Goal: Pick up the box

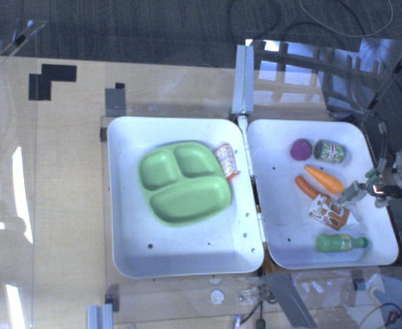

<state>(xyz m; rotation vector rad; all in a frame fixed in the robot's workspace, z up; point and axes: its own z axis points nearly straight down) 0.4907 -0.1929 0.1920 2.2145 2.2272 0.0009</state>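
Hand [352, 194] reaches into the right bin [283, 249], low over the floor. Cannot tell whether it is open or closed; nothing seen gripped.

Box [328, 213], a small flat carton, lies just below and left of the hand, apparently touching it. This looks like the approach for the pick.

Carrot [321, 180] just left of the hand; bottle [341, 242] beyond the box; both crowd the grasp. Purple ball [301, 149] and can [331, 151] further off. Left bin [125, 245] holds green tray [185, 182] and a packet [226, 160].
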